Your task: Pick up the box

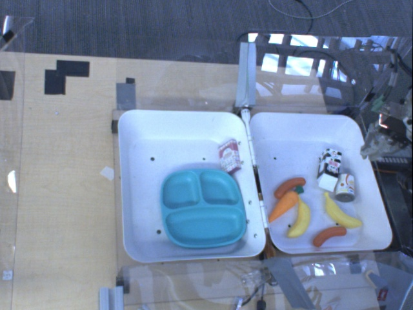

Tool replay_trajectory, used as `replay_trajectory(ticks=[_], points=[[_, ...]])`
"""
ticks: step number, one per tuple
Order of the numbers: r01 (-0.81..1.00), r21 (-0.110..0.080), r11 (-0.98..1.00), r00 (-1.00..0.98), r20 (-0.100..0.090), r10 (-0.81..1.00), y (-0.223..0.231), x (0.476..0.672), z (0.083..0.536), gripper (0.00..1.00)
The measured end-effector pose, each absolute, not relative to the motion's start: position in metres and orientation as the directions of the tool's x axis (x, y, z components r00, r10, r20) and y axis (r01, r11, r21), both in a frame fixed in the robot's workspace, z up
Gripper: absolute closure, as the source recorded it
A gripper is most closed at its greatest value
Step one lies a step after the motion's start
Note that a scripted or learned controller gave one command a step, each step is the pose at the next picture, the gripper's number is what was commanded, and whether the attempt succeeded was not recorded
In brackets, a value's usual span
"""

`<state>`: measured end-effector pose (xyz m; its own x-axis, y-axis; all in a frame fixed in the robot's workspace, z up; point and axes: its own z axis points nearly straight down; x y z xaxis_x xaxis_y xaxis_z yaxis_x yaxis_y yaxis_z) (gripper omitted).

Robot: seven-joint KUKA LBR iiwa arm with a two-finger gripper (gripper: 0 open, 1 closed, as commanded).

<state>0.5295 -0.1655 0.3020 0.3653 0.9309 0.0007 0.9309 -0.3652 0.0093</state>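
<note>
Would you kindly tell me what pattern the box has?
Black-and-white cow patches on the box, seen in the camera view.

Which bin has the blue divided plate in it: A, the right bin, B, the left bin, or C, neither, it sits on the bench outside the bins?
B: the blue plate lies flat inside the left bin, near its front, while the right bin holds the toy food, the black-and-white box and a small can.

No lettering can be read anywhere. The red-and-white box (229, 155) bears print too blurred to make out. The can's (345, 187) label is likewise illegible.
</note>
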Motion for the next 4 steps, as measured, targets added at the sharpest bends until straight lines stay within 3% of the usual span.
replay_trajectory(ticks=[1,2,3,4], points=[[0.839,0.003,-0.544,0.544,0.0,0.839,-0.186,0.499,0.23,1.0],[0.949,0.005,-0.315,0.315,0.0,0.949,-0.183,0.524,0.299,1.0],[0.93,0.005,-0.368,0.368,0.0,0.93,-0.194,0.488,0.32,1.0],[0.876,0.003,-0.483,0.483,0.0,0.876,-0.197,0.497,0.25,1.0]])
